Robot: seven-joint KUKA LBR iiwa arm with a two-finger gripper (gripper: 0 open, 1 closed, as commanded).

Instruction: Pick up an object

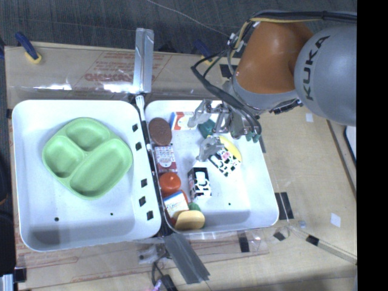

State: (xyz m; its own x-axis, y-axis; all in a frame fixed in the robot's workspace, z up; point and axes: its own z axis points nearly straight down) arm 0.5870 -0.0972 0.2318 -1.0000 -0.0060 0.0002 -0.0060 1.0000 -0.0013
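Cow toy (225,160): right bin (262,190), center, at 6 o'clock from gripper
Gripper (213,143): just above toy, finger state cannot be told
Plate (88,156): green, left bin (24,180)

Pretty bright, even overhead light; white bins (24,162) look a bit washed out, soft shadows, whole shot slightly grainy.

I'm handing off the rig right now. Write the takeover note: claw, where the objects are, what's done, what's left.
Claw: low in the right bin, over its upper middle; grip state unreadable.
Objects: cow-patterned toys and mid-bin; brown disc, red item and tan bun along the left wall. Green divided plate in the left bin.
Done: nothing visibly lifted.
Left: grasp one object and raise it.
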